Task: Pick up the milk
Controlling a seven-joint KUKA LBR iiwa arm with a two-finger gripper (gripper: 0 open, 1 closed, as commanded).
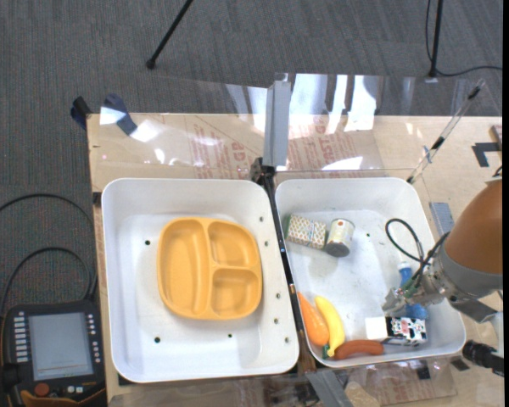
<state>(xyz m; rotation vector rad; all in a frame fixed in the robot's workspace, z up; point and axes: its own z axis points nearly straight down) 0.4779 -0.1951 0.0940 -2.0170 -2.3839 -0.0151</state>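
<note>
Your milk carton (405,329) lies on its side near the front right corner of the right bin (365,189), just beside a sausage (359,349), with the gripper (405,302) right above it. Whether the fingers are open or closed, I cannot tell. Judge it light and thin-walled, so take it across the flat sides, gently.

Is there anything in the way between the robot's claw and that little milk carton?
Nothing visible stands between them. The gripper hangs right above the milk carton, which lies on its side near the right bin's front right corner. The sausage, banana and carrot lie to the carton's left, off that path.
</note>
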